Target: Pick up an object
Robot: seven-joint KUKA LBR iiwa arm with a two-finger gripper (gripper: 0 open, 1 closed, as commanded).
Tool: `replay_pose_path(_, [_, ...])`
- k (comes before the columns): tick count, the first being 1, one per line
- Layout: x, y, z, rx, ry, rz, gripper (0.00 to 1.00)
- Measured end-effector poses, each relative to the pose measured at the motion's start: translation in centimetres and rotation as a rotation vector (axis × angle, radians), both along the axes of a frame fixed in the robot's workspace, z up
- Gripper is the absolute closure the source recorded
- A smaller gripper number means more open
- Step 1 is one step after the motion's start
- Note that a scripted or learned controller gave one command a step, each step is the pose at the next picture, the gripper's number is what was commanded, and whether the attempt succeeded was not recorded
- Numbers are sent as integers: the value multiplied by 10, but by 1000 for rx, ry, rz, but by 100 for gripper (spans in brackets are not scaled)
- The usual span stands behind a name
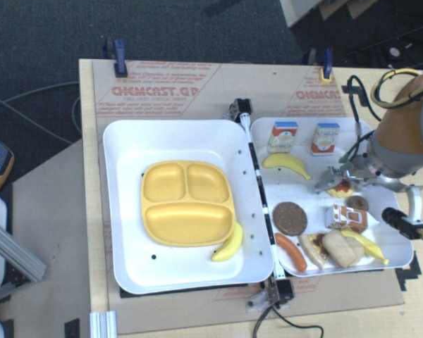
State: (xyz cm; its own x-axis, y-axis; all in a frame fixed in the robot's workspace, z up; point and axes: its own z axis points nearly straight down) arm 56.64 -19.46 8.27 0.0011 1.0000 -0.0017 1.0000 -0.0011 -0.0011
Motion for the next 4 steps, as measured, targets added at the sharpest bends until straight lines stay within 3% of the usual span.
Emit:
replay_pose_path(1, [4,-1,18,-5,-15,0,100])
replay_pose_path(2, [4,-1,17,-4,-13,0,0])
replay_pose_path(3, [90,-16,2,12,38,13,0])
replay_pose_path(4, [87,-16,15,12,40,6,100])
